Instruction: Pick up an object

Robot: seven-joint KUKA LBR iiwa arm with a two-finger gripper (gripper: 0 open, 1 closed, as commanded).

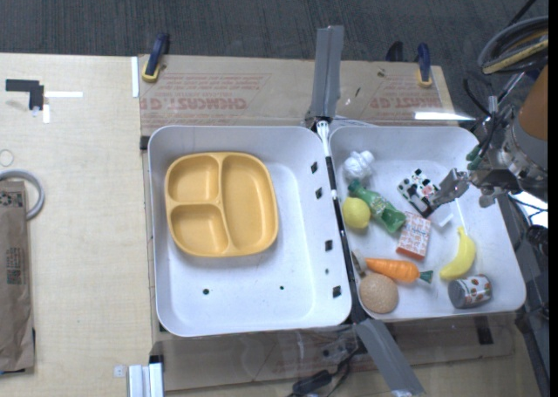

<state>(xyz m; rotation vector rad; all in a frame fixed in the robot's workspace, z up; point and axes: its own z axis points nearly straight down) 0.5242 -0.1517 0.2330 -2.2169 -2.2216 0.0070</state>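
Observation:
The right bin (488, 147) holds several small items: a white toy (357, 162), a black-and-white spotted block (417, 189), a green bottle (381, 204), a lemon (356, 213), a red-and-white carton (415, 236), a banana (462, 255), a carrot (394, 270), a tan round bun (379, 294) and a small can (471, 291). My gripper (469, 189) hovers over the bin's right side, just right of the spotted block and above the banana. Its fingers stand open with nothing between them.
The left bin (253, 299) carries a yellow divided plate (222, 203). A grey divider bar (328, 72) runs between the bins at the back. Cardboard lies behind both bins, and cables hang at the far right.

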